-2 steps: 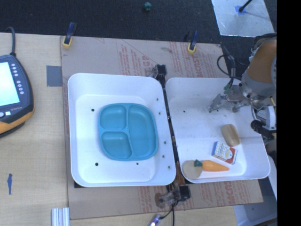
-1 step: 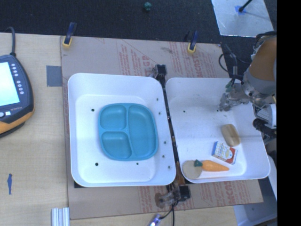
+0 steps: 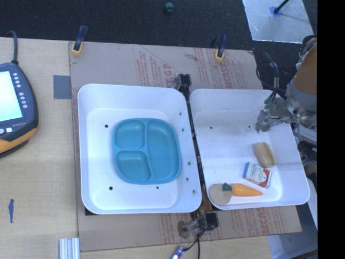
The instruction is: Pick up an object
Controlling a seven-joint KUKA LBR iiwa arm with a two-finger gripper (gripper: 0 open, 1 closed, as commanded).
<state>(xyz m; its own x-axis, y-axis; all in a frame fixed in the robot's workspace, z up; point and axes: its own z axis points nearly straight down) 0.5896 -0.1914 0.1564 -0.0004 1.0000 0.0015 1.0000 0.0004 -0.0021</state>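
The gripper point(image 3: 263, 124) hangs over the right bin point(image 3: 226, 104) — above the bread roll point(image 3: 264, 154), apart from it; its grip I cannot tell.

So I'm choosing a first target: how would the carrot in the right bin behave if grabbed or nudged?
The carrot looks like a smooth toy, probably stiff and light. Its tapered, rounded shape could roll or slip sideways under the fingers. It lies beside the tan disc and below the small carton, so a nudge may shift those.

Right bin point(image 3: 226, 107) left half free; objects crowd near-right.
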